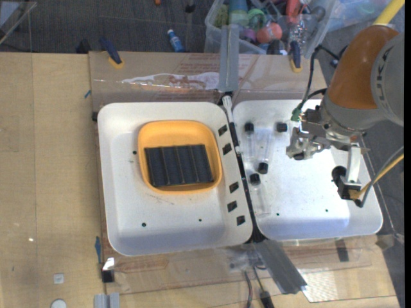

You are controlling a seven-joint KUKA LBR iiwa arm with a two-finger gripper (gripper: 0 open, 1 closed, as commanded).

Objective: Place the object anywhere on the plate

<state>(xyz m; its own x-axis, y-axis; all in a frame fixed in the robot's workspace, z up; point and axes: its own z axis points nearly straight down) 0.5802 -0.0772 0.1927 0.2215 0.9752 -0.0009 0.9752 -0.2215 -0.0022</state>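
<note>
An orange plate [146, 138] with rounded corners sits in the left bin [122, 217]. A dark grey ribbed rectangular block [178, 165] lies flat on the plate and covers most of its middle. My gripper [300, 147] hangs over the right bin [308, 204], near its upper middle, well to the right of the plate and apart from the block. The grey wrist with its orange band [359, 69] rises above it at the right.
Several small black knobs [262, 167] dot the right bin near the divider [236, 165] between the bins. A clear tub of colourful toys [270, 11] stands behind the bins. A white bracket with a cable [352, 172] hangs beside the wrist.
</note>
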